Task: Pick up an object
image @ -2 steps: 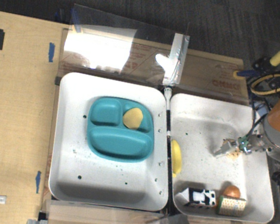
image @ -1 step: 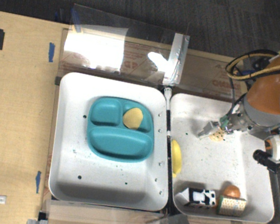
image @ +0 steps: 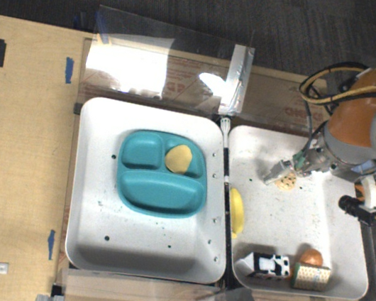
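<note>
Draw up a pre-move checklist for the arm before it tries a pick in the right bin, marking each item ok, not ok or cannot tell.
1. Gripper is over the right bin: ok.
2. A target lies under it, the small tan speckled object: ok.
3. Finger opening fits the target: cannot tell.
4. Target sits apart from the banana and the black-and-white toy: ok.
5. Target is away from the bin walls: ok.
6. Object already held: cannot tell.

One fixed overhead cam, slanted down on both bins (image: pixel 92 165).
</note>
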`<move>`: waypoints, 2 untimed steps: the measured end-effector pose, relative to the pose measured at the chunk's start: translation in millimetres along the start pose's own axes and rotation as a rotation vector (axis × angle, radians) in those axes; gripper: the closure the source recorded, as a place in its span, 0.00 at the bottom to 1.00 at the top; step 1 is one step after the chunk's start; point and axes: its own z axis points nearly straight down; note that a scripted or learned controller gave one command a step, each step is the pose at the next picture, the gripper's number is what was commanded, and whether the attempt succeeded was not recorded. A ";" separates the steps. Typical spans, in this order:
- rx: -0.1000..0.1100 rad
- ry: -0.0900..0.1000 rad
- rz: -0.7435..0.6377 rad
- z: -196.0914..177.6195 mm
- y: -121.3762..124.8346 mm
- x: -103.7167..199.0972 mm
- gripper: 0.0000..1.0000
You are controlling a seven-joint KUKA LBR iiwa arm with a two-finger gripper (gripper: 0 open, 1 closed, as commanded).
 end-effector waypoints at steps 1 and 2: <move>0.003 0.001 -0.064 -0.3 -39.7 -29.7 0.00; 0.023 0.010 -0.405 -1.7 19.8 -1.4 0.00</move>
